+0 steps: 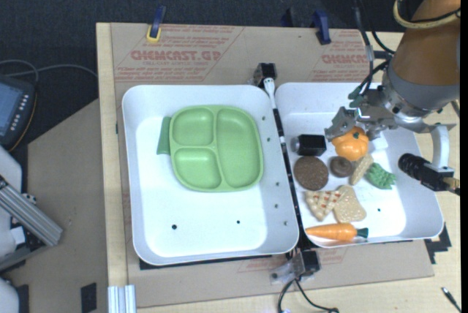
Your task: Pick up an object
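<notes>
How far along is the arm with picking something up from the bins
Done: the gripper is down in the right bin, right over the orange toy fruit. In hand: nothing visibly lifted. Left: grasping and raising it; the carrot and brown disc lie untouched.

The arm [428,63] is a thick rounded cylinder, grey below a broad orange band with a pale yellow ring on top. Black cables run along it. Just above the fingers sits a grey metal gripper [356,125].
</notes>
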Action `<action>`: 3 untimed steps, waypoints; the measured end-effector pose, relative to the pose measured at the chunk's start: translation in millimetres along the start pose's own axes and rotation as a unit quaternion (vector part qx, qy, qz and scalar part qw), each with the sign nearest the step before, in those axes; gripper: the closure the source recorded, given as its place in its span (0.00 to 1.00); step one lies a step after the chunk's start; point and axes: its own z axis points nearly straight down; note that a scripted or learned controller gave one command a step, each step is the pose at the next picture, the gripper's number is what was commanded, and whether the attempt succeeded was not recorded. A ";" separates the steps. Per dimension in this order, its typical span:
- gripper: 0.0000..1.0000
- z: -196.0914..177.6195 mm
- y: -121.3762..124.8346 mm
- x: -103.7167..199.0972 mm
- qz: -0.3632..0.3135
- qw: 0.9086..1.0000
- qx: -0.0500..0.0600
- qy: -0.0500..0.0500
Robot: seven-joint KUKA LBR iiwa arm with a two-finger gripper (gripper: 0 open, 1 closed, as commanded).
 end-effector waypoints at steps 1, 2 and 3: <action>1.00 16.3 2.3 -11.0 0.000 1.000 0.001 0.000; 1.00 4.3 -11.0 -8.4 0.000 1.000 0.000 0.000; 1.00 -1.8 -1.5 -4.8 -0.001 1.000 -0.002 -0.001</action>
